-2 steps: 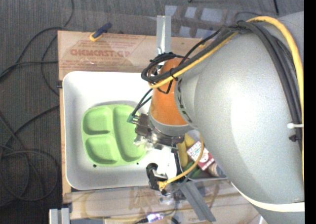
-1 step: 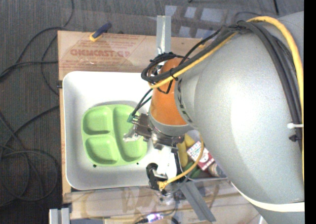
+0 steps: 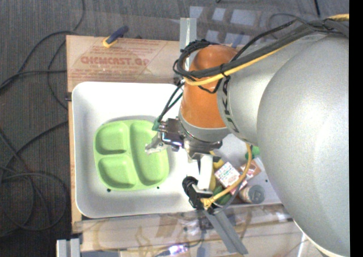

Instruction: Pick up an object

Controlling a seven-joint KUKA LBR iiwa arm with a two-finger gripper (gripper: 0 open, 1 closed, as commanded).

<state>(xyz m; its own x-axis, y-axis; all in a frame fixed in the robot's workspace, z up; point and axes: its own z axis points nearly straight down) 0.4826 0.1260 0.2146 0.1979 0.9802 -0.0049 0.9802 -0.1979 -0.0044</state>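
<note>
A light green divided plate (image 3: 131, 152) lies flat in the left white bin (image 3: 85, 114). The grey arm with its orange band (image 3: 205, 88) reaches in from the right and hangs over the divide between the two bins. My gripper (image 3: 195, 156) points down below the band, just right of the plate's right edge. In the right bin, beside the gripper, a small box with a red and white label (image 3: 226, 174) and a brown bottle with a grey cap (image 3: 253, 194) peek out from under the arm.
The arm's large grey body covers most of the right bin. A small green item (image 3: 256, 151) shows at the arm's edge. A cardboard sheet (image 3: 113, 63) with a blue and yellow tool (image 3: 115, 36) lies behind the left bin.
</note>
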